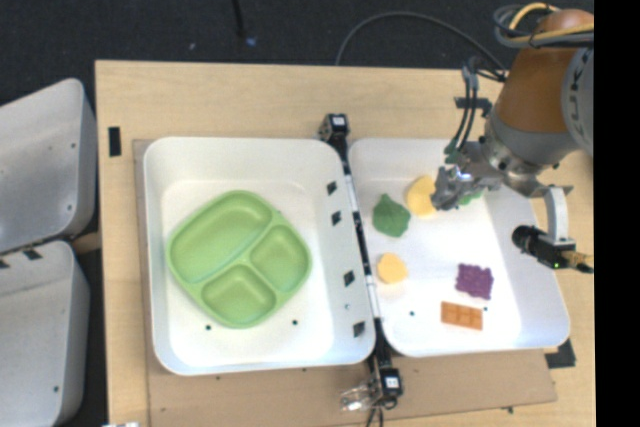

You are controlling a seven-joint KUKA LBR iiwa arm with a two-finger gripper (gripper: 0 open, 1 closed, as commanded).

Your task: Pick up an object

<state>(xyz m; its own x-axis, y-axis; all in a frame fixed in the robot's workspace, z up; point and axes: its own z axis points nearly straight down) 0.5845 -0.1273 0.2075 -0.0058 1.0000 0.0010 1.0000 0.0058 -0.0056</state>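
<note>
my fingers [452,192] hang low over the right bin [520,310], right at the edge of the yellow piece [421,196], which lies just beside them and looks like the thing i am set over. whether they are spread or pinched i cannot tell; the wrist hides the tips, and i see nothing clearly between them. the green lump [391,216] sits a little past the yellow piece, away from me. the small yellow round [391,267], purple block [474,280] and orange brick [461,315] lie nearer the desk's [250,100] front edge, well apart from my tips. the green divided plate [238,258] fills the far bin [160,315], beyond the divider, out of my way.
</note>
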